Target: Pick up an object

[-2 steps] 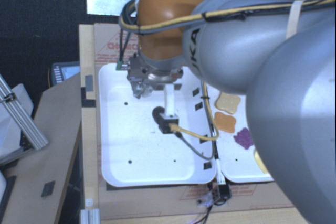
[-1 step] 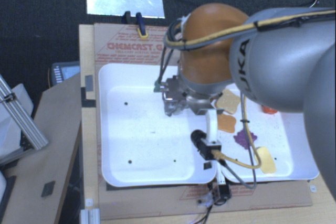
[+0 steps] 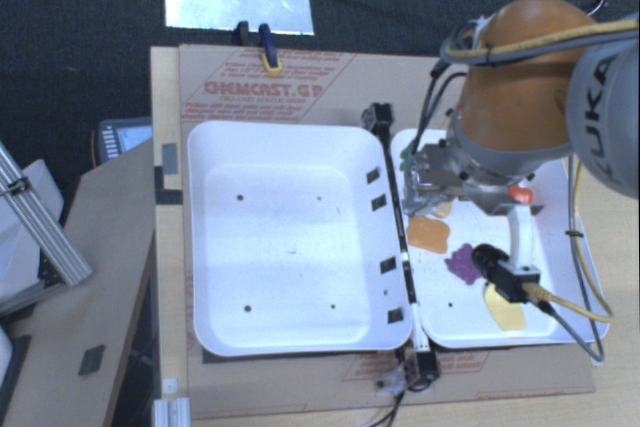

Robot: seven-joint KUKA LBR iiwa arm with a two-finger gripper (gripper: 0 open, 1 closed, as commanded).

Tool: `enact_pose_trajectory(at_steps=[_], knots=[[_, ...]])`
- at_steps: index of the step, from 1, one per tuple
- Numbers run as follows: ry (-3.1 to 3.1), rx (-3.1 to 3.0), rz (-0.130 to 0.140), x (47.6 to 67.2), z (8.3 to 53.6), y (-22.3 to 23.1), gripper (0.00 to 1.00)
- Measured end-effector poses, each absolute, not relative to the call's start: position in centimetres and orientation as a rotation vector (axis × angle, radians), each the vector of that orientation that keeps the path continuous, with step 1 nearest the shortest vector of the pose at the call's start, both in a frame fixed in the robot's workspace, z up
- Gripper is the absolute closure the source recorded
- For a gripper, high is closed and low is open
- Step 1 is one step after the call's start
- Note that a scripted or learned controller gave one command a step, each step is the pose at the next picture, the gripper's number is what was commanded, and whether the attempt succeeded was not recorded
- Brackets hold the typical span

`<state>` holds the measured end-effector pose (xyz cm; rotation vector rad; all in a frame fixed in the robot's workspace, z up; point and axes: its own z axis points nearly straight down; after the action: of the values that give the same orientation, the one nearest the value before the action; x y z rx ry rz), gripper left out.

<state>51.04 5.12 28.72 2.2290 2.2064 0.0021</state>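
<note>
The gripper (image 3: pixel 432 187) was hung over the right bin (image 3: pixel 560 330) — its grip could not be told. Just below it lay an orange piece (image 3: pixel 429 235); a straight, centred descent was judged best.

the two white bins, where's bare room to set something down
The left shallow white bin shows a wide bare floor from wall to wall. The right shallow white bin is crowded: the grey and orange arm covers its upper part, and an orange flat piece, a purple piece and a pale yellow piece lie below.
</note>
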Motion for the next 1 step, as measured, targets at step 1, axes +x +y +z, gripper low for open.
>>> enact_pose_trajectory(at_steps=[1], knots=[[2.222,2.207,0.023,52.33,40.78,8.31,1.00]])
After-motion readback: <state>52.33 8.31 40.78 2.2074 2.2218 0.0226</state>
